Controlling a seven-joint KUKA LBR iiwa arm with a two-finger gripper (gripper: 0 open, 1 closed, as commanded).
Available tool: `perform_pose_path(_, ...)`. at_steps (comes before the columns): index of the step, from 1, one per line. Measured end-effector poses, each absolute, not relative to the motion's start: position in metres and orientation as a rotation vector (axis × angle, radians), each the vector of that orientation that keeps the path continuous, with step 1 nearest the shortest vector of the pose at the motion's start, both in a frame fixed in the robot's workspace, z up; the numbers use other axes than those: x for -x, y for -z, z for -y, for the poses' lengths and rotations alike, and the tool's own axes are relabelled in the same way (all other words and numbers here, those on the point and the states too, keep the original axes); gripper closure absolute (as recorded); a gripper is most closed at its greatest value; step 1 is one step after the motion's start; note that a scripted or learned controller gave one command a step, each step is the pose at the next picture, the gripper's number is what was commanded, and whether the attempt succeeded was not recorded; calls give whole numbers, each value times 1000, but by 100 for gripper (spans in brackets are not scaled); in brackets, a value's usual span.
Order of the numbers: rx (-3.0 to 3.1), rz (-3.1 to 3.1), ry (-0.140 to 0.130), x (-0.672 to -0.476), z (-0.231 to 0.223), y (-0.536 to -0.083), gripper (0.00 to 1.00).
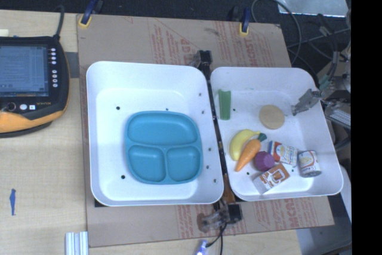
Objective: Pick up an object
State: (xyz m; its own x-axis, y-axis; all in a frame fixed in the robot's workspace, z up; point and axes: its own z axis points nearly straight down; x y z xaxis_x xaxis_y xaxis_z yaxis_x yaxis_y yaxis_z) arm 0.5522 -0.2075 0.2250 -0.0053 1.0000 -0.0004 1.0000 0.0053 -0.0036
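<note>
The right bin (310, 82) holds several small items: a green block (224, 104), a tan round disc (272, 116), a yellow banana (240, 139), an orange carrot (248, 154), a purple piece (264, 160), a red and white carton (285, 153), a small can (308, 163) and an orange and white box (272, 177). My gripper (304, 102) reaches in from the right over the bin's right side, just right of the tan disc and apart from it. Nothing shows in its grasp.
The left bin (107, 86) holds a blue divided plate (162, 146). A teach pendant (30, 83) lies on the bench at far left. Clamps (88, 14) pin the cardboard sheet at the back, and cables (280, 15) run behind the right bin.
</note>
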Motion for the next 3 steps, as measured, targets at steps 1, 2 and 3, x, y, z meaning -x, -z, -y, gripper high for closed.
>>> perform_pose_path(1,2214,2233,1,-596,126,-94,0)
perform_pose_path(2,2220,2224,-1,-630,177,-194,0)
perform_pose_path(3,2214,2224,-7,-608,181,-120,0)
